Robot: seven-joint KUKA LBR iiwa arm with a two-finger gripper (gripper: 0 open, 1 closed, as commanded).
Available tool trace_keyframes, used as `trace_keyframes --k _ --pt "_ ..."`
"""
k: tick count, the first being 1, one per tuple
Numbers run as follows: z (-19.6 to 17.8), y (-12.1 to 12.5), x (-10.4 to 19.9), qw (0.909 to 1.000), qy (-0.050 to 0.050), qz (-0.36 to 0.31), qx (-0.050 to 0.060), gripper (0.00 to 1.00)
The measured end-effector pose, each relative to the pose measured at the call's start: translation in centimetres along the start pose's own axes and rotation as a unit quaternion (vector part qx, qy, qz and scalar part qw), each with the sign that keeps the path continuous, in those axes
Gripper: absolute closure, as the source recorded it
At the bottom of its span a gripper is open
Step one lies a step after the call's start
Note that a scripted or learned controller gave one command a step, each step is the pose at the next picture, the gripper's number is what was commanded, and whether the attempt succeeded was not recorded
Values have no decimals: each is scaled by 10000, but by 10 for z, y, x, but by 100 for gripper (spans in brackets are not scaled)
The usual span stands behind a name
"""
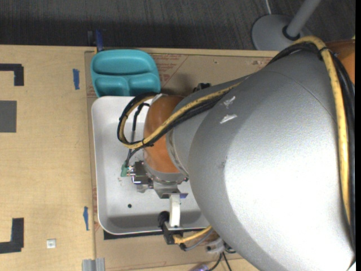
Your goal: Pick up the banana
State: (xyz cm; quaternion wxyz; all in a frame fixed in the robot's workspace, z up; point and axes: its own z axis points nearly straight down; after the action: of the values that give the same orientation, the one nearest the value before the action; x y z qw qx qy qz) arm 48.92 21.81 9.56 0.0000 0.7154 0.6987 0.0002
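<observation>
Overhead, at a slant: my arm (265, 151) comes in from the right and covers most of the frame. Its shell is grey, w/ the orange band (157, 143) just above the wrist. Yellow and black cables (131, 123) loop out on the band's left side and run back along the arm.

Below the band, my end effector (137, 176) hangs low over the middle of the white bin (107, 151), seen from above and behind. Whether it is wide, narrow or holding sth. I cannot tell from this angle.

Where the banana lies I cannot tell either, as my arm hides the bin's right part. The strip of bin floor left of and in front of the end effector is plain white, w/ one small dark speck (130, 206) toward the near rim.

A teal moulded thing (125, 72), two hollows in its near side, sits at the bin's far-left corner. It is touching or overlapping the far rim; which one is unclear.

The counter (45, 151) is tan, w/ blue tape marks (76, 79) and black marks (14, 75) left of the bin.

Beyond the counter's far edge is dark floor (169, 10). On it stands a round grey base (271, 31) w/ a pole slanting up to the right.
</observation>
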Motion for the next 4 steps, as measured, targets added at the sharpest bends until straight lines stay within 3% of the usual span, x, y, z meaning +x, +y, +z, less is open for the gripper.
trace_keyframes --k 4 --pt "-39 0 1 10000 -5 -11 0 100"
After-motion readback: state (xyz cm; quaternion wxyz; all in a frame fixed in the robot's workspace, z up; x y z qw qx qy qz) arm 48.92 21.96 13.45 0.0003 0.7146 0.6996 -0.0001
